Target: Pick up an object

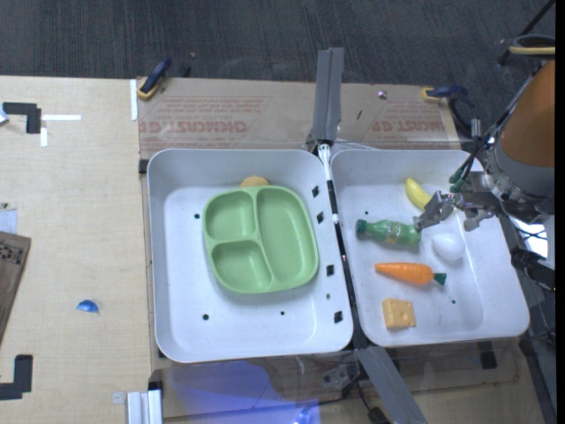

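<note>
Two shallow white bins are sitting side by side across the middle of the frame, the left bin [168, 263] and the right bin [494, 312], meeting at a dark divider. Lying in the left bin is a green divided plate [261, 238], and a small yellowish object [254, 182] is peeking out from behind its upper rim, mostly hidden, so its kind is hard to make out. In the right bin, a yellow banana [417, 192] is resting toward the upper part, a green bottle [388, 230] is lying on its side just below it, an orange carrot [409, 273] is lying lower still, and a tan cracker-like piece [398, 314] is sitting near the lower wall. A white egg-like object [448, 246] is lying right of the bottle, nearly blending into the white floor. The arm is reaching in from the right edge, its orange band being cut off there, and the gripper [452, 211] is hanging over the upper right of the right bin, its fingers spread apart with nothing between them; one fingertip is appearing close to the bottle's end, though whether they are touching is unclear. A blue clamp [155, 75] is gripping the cardboard at the upper left.
</note>
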You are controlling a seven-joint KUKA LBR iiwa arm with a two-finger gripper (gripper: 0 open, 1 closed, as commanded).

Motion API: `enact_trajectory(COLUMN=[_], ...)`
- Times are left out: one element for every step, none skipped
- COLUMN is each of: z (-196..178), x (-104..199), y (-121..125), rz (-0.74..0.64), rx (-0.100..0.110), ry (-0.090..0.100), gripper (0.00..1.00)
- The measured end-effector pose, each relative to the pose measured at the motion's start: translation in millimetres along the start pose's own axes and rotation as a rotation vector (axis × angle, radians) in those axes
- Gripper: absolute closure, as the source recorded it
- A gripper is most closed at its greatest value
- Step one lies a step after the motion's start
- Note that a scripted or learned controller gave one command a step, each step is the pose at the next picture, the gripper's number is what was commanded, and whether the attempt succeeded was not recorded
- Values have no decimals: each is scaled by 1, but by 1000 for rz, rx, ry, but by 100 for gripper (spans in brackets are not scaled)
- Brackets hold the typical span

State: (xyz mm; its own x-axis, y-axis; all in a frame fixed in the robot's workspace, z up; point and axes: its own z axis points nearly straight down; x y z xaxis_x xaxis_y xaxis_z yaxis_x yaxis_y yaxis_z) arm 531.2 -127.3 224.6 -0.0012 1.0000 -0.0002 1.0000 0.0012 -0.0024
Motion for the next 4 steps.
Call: enact_trajectory(z=[133,33,34,133], x=[30,91,88,31], y=[-4,34,8,-13], rz=[-6,78,-147,-142], rx=[-1,0,0,-2], ry=[0,-1,0,0], gripper=[0,0,0,0])
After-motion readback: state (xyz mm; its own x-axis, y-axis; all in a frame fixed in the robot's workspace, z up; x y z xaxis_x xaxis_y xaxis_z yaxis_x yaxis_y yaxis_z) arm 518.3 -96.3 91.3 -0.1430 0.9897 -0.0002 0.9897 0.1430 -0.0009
